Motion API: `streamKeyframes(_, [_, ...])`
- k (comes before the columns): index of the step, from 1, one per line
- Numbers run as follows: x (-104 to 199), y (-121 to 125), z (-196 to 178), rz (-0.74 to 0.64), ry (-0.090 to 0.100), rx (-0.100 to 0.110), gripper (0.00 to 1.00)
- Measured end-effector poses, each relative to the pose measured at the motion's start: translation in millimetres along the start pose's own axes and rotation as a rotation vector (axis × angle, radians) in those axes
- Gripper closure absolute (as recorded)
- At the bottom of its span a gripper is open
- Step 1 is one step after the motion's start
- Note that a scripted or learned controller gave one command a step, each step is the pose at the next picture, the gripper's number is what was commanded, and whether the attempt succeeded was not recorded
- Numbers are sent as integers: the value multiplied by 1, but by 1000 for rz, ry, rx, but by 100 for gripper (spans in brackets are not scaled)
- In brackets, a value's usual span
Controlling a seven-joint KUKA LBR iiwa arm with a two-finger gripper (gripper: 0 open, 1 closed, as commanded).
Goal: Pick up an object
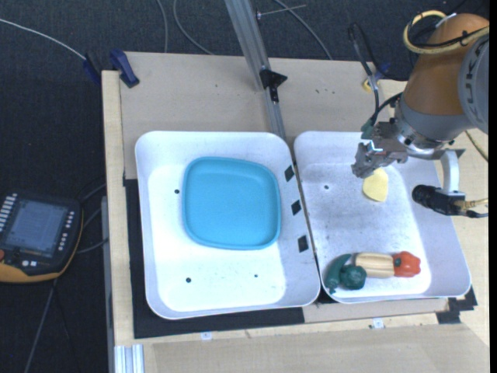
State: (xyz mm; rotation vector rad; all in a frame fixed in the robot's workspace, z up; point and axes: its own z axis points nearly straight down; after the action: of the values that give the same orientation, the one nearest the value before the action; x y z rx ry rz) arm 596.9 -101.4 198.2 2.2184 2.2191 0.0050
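pincer (371, 164) seen low in right bin (342, 216) – just beside yellow piece (377, 186) | pincer state cannot be told | blue plate (231, 202) seen in left bin (159, 231)

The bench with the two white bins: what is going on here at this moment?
A grey and orange robot arm reaches in from the right, its gripper low over the right bin, right beside a pale yellow piece. Whether it holds that piece cannot be told. Near that bin's front edge lie a green item, a tan item and a red item in a row. The left bin holds a blue plate.
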Motion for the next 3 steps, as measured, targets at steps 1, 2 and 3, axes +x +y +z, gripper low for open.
streamKeyframes(1, [0, 1, -43, 0, 0, 1, 100])
streamKeyframes(2, [51, -16, -52, -4, 2, 3, 100])
streamKeyframes(3, [100, -30, -39, -4, 2, 6, 100])
